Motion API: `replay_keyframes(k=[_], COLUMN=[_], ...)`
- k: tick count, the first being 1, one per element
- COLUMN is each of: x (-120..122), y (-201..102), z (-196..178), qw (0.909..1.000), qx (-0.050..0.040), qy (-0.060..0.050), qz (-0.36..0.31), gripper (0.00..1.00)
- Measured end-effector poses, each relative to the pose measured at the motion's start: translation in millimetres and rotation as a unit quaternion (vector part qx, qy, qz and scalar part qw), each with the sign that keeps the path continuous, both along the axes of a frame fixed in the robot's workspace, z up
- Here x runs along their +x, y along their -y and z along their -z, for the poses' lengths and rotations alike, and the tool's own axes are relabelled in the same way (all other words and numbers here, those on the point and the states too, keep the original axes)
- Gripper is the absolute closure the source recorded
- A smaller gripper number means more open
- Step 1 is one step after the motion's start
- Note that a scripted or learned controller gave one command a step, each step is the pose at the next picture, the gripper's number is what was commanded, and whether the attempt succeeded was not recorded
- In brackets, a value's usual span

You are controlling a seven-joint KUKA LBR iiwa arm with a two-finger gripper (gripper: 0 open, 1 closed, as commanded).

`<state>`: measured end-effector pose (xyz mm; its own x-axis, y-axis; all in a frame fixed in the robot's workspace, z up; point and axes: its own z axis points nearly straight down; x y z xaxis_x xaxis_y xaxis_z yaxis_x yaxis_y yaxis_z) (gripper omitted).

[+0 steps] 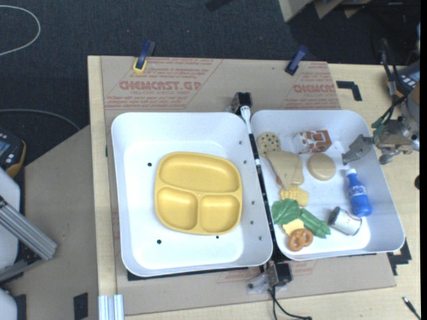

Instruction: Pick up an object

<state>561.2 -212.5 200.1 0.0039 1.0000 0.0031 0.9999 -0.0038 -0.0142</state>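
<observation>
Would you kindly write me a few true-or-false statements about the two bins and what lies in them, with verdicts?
1. The yellow divided tray lies in the left bin. True.
2. The blue bottle lies in the left bin. False: it lies in the right bin, near its right wall.
3. The claw holds the blue bottle. False: the claw sits at the right bin's right side, above the bottle in the view, with nothing seen between its fingers.
4. The pretzel lies near the front edge of the right bin. True.
5. The yellow tray has three compartments. True.
6. The green leafy toy rests on the yellow tray. False: it lies in the right bin.
</observation>
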Motion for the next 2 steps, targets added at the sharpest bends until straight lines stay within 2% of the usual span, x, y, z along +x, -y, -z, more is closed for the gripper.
replay_keyframes(k=[1, 2], x=[3.3, 7.6], y=[-0.7, -5.3], z=[-8.6, 53.4], qw=[1.0000, 1.0000], qx=[-0.0019, -0.0002], qy=[0.007, 0.004], qz=[-0.002, -0.002], gripper=[0.00, 0.00])
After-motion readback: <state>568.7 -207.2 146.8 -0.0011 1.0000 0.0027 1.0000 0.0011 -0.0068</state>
